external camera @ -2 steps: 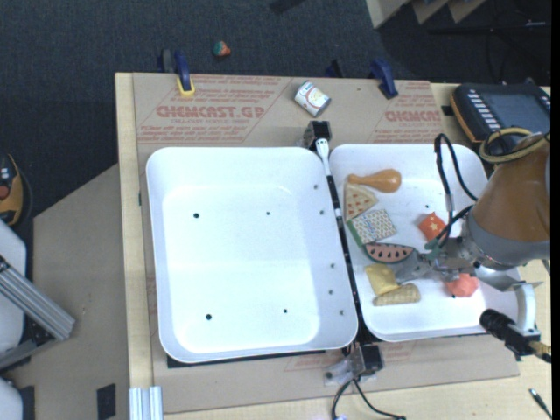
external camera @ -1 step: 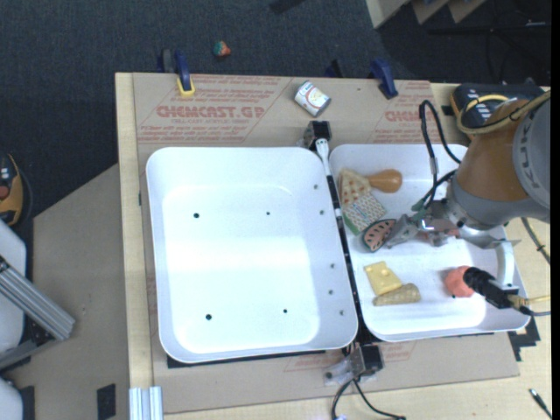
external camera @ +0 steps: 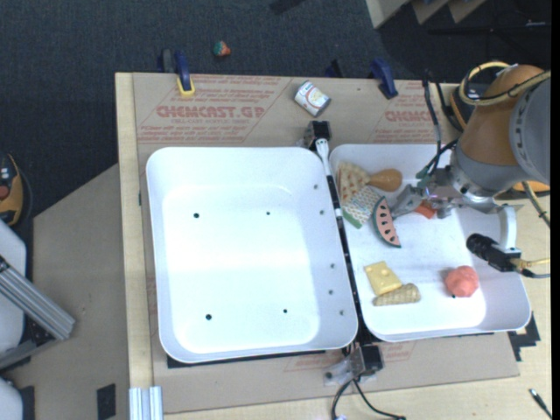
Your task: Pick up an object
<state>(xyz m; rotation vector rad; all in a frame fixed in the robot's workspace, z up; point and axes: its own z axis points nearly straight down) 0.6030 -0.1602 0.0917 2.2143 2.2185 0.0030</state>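
1. In the right bin (external camera: 516, 309), six items lie: one watermelon slice (external camera: 386, 221), one waffle (external camera: 353, 182), one chicken drumstick (external camera: 384, 180), one cheese wedge (external camera: 382, 276), one cone-shaped piece (external camera: 397, 297) and one pink ball (external camera: 462, 281).
2. The gripper (external camera: 411, 201) hangs just right of the watermelon slice; whether it is parted or clenched I cannot tell.
3. The left bin (external camera: 175, 169) sits alongside.

The bench (external camera: 262, 103) is topped with brown board printed with red lettering. Two shallow white bins sit on it side by side, touching: the left bin (external camera: 166, 234) fills the middle of the frame, the right bin (external camera: 503, 309) lies at right. A small white box (external camera: 311, 98) rests near the board's upper edge, between two blue clamps (external camera: 183, 66).
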